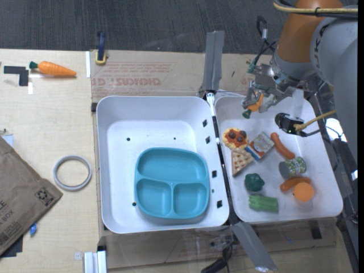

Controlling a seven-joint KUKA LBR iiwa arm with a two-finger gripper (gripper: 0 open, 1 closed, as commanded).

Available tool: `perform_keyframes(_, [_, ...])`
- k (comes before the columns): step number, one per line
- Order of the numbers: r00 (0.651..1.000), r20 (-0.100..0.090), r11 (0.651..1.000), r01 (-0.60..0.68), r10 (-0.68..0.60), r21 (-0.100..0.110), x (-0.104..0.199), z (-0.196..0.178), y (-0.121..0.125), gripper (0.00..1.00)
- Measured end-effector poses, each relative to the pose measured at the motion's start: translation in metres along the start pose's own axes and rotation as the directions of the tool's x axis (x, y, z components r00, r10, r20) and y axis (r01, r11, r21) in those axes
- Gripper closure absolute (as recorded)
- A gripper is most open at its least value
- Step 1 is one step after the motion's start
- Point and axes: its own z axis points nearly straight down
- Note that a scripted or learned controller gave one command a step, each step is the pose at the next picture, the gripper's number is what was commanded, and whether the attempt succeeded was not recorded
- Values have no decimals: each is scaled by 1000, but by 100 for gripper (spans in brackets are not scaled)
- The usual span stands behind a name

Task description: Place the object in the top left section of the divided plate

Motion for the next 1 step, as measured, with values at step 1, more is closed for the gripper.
perform_keyframes(1, [997, 1, 997, 75, -75, 2, -30, -44, -44, 100])
